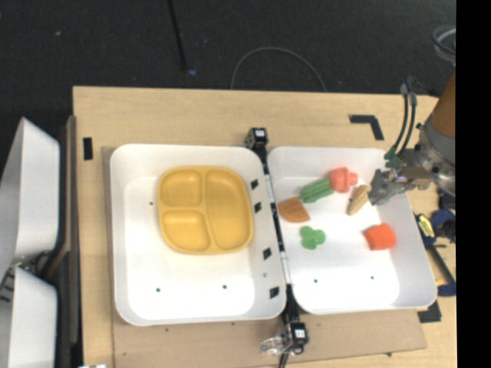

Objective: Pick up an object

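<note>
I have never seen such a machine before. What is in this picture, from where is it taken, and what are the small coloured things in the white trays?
One camera above the bench looks down at a slant. On the wooden bench lie two shallow white bins side by side. The left bin holds a yellow plate with three compartments. The right bin holds small toy pieces: a green and red piece, a brown wedge, a small green piece, a red block and a tan piece. From the right a robot arm reaches in; its gripper is just beside the tan piece. I cannot tell whether it holds anything. Its job is to pick up an object.
</note>
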Motion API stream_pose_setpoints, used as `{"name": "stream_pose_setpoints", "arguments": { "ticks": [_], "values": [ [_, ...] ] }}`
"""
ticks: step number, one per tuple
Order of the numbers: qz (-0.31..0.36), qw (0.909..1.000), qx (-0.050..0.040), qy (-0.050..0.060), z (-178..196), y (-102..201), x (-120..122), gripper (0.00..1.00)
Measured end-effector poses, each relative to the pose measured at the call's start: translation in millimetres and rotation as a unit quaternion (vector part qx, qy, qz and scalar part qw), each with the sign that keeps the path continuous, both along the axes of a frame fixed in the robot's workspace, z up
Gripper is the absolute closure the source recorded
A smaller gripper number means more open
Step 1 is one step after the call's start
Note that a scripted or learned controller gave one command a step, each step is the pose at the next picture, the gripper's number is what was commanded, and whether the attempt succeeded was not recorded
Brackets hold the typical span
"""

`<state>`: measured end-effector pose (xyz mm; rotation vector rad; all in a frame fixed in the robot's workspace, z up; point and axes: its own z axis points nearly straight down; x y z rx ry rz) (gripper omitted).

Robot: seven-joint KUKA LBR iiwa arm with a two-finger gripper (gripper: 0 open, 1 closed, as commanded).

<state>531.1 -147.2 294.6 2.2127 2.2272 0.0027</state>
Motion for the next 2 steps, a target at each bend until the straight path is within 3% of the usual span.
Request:
{"name": "stream_pose_setpoints", "arguments": {
  "ticks": [2],
  "values": [
    [0.001,1.0000,0.0004,0.001,-15,115,-3,1.00]
  ]
}}
